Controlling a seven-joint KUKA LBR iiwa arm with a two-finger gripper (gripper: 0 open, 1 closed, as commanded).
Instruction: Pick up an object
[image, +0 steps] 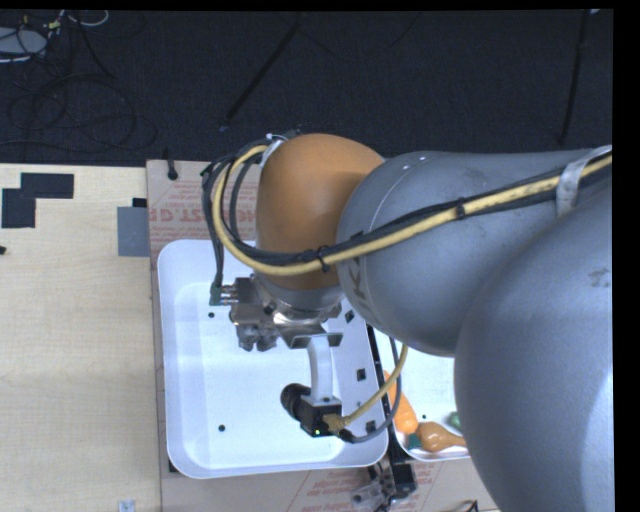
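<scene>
In the camera view the arm (480, 260) comes in from the right and bends down over the left bin (195, 385), its orange band (300, 200) sitting right above the hand (258, 335). The hand hangs low over that bin's upper middle, pointed downward, which looks like a posture for reaching toward the bin floor. The white floor near it carries only a few dark specks (221, 430), too small to name.

The likeliest thing to pick is the orange object (437, 436). It lies in the right bin (428, 385) by the near rim, well apart from the hand, with a second orange piece (403, 410) just beside it. A sliver of green (455, 420) touches the arm's edge there. Judging from this, the hand is not yet placed over anything it could take.

Much is hidden. The wrist and band cover the hand from above, so it cannot be told whether it is released or clenched, or whether anything sits under it. The arm's bulk blankets most of the right bin, cutting off the orange object's far side and whatever else lies there. The pale worktop (70, 330) shows at left.
</scene>
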